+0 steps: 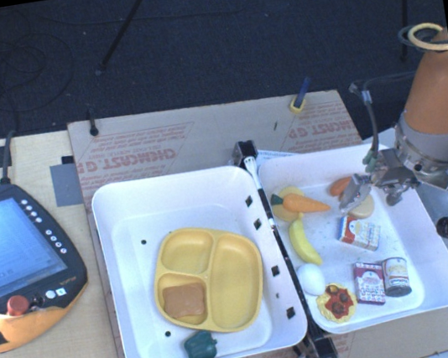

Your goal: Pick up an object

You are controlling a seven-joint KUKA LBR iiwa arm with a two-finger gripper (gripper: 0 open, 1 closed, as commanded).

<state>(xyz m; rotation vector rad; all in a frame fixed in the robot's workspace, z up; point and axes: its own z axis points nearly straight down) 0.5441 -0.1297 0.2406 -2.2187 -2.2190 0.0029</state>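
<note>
White plastic bins sit side by side on the bench. The left bin [123, 233] has a yellow tray [220, 259] with a brown square [183, 301] in it, and a green pepper [201, 347] lies just near of the tray. The right bin [430, 267] has a carrot [304, 202], a banana [303, 241], a white egg [310, 277], a small pizza [337, 303], a little box [361, 233], a red packet [369, 283] and a can [396, 277]. The gripper [360, 191] hangs low at the far side of the right bin, close to a red and tan thing [344, 185]. I cannot tell if it is open or shut, or if it has hold of anything.
</note>
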